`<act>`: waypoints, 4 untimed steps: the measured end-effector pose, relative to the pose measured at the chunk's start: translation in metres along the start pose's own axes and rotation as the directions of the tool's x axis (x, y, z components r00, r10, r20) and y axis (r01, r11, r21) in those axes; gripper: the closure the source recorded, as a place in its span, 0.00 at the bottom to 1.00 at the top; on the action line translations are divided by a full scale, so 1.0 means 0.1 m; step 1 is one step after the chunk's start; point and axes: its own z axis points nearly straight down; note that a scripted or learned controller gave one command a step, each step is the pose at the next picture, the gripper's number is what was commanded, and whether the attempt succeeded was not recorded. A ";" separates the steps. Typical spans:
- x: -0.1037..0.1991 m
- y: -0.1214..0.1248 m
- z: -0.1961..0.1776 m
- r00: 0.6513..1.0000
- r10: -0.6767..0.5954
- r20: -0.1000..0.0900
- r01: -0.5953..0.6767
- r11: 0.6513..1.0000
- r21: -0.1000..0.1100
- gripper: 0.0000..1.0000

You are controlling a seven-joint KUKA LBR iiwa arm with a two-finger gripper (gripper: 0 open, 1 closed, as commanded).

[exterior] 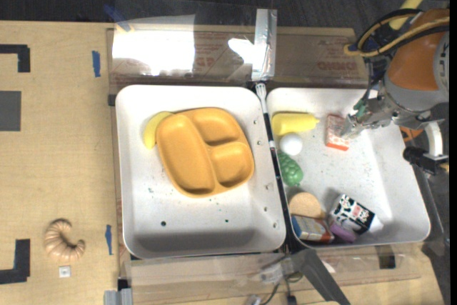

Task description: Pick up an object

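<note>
My gripper [355,122] is low in the right bin [400,175], near its back, reaching in from the right under the orange-banded wrist [414,68]. It sits at the right edge of a small red and white packet [336,132], which lies on the bin floor. Left of the packet lies a yellow block [293,123], with a white ball [290,145] and a green knobbly toy [290,169] below it. At the bin's front lie a tan wooden piece [305,204], a black and white carton [353,213] and a purple item [341,231].
The left bin [136,175] holds an orange divided plate [203,150] resting over a yellow item [151,128]. A tan croissant-shaped toy [64,239] lies on the bench at the front left. A clear plastic sheet [193,46] stands behind the bins.
</note>
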 end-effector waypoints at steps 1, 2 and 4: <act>0.94 0.22 -1.31 0.999 -0.042 -0.003 0.042 0.999 -0.002 1.00; 2.09 0.87 -1.31 0.981 -0.196 -0.007 0.196 0.981 0.006 1.00; 2.16 0.54 -0.66 0.981 0.196 -0.003 -0.196 0.980 0.018 1.00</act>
